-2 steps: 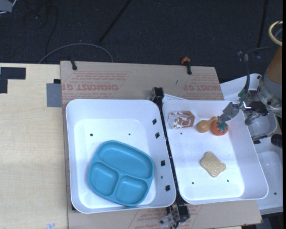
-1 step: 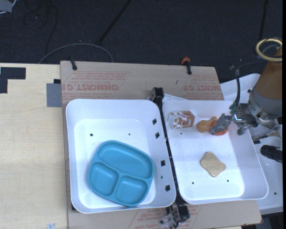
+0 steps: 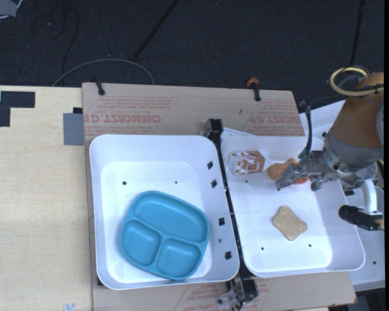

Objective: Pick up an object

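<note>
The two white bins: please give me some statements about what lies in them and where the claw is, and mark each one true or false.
1. The blue divided plate lies in the left bin. True.
2. The tan bread-shaped piece lies in the left bin. False: it lies in the right bin, toward its middle.
3. The claw is over the right bin, next to a small orange-brown item. True.
4. The brown and white packet lies on the blue divided plate. False: it lies near the right bin's far left corner.
5. The blue divided plate has three compartments. True.
</note>
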`<state>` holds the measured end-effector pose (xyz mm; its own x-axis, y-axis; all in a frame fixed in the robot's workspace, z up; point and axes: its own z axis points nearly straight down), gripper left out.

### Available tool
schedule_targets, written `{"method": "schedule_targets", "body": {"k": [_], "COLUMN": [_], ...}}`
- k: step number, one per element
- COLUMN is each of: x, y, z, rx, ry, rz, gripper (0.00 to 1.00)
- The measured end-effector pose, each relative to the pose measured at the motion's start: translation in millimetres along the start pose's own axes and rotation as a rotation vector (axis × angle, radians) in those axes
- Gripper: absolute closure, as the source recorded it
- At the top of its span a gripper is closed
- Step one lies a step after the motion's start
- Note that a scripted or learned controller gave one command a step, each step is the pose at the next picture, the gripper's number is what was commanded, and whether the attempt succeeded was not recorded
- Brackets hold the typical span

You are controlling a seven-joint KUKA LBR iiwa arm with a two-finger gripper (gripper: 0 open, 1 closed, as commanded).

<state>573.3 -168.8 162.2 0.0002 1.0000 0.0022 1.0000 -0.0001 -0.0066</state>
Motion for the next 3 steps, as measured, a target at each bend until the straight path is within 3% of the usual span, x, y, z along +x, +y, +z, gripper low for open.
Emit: {"method": "schedule_targets", "body": {"k": [1, 2, 3], "x": [4.5, 2.7, -1.5], "y": [-6.2, -4.9, 1.4], "z": [63.0, 49.2, -12.2], "rx": [0.003, -0.002, -0.01], "ry": [0.001, -0.001, -0.003], "rz": [0.0, 0.004, -0.001], "gripper": [0.0, 1.0, 1.0]}}
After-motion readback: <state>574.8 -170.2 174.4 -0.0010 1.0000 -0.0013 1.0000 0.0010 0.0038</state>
